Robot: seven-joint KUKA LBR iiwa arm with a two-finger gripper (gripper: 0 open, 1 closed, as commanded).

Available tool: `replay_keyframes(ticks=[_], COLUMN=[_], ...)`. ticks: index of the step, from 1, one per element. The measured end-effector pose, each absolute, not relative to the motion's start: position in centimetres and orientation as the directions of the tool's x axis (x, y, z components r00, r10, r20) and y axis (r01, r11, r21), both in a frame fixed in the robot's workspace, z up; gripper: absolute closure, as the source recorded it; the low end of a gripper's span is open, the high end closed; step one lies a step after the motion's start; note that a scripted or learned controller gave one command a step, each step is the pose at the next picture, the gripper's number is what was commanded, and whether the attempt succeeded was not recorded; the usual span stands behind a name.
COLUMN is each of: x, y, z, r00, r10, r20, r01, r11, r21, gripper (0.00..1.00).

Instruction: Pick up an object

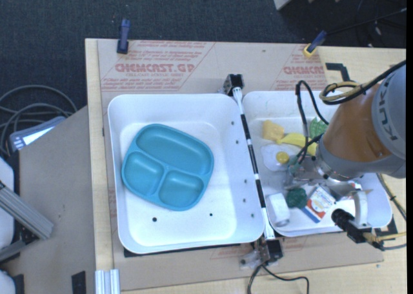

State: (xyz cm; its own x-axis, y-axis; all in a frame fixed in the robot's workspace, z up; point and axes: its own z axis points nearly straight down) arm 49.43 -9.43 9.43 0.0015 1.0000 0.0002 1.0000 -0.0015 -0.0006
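The right bin holds several small items. A dark green lumpy object lies near its front, just under my gripper, which hangs low over the bin's middle. The view does not show whether it touches the object, and nothing is visibly held. Beside the green object lie a white cylinder to its left and a red, white and blue packet to its right. Further back are a yellow block, a yellow curved piece, a small yellow round piece and a light green item. The arm's grey and orange wrist hides the bin's right half.
The left bin holds a blue divided plate. A black-studded rim separates the two bins. Cables loop over the right bin's back. Clamps sit at the board's back edge.
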Motion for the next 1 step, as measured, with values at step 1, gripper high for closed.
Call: replay_keyframes(ticks=[1], x=[49.42], y=[-9.43], z=[9.43], r00=[0.002], r10=[1.000], r20=[0.000], r01=[1.000], r11=[-0.002], r21=[-0.001], gripper=[0.00])
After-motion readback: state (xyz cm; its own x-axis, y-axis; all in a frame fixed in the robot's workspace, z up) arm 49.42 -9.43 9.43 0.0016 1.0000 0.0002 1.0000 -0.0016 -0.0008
